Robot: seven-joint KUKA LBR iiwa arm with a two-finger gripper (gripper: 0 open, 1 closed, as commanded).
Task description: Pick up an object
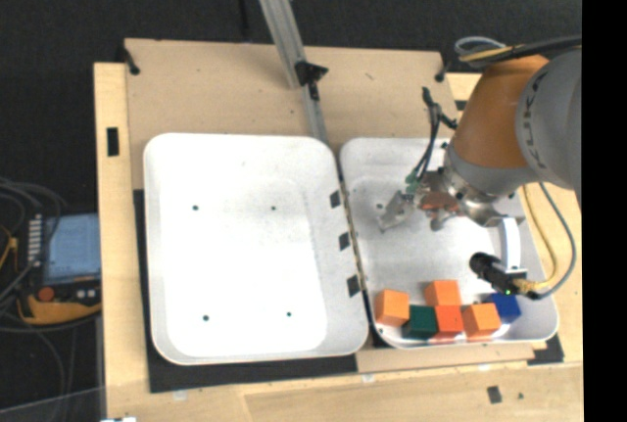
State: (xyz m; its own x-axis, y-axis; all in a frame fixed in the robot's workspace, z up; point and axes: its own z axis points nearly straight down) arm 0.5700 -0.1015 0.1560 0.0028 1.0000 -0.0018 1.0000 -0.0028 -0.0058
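Observation:
Several blocks crowd the front edge of the right bin [392, 258]: an orange block [394, 305], a dark green block [422, 321], further orange blocks [481, 319] and a blue block [506, 305]. My gripper [411, 212] hangs over the middle of this bin, behind the blocks and apart from them. Its two grey fingers [391, 211] stand open, with only white bin floor between them. The grey arm with its orange band [500, 121] reaches in from the right.
The left bin [240, 244] lies beside the right one, with a black-clipped divider [348, 239] between them. A metal pole [284, 23] slants up from the bins' back edge. Cables and a black connector [495, 271] trail by the right bin's right side.

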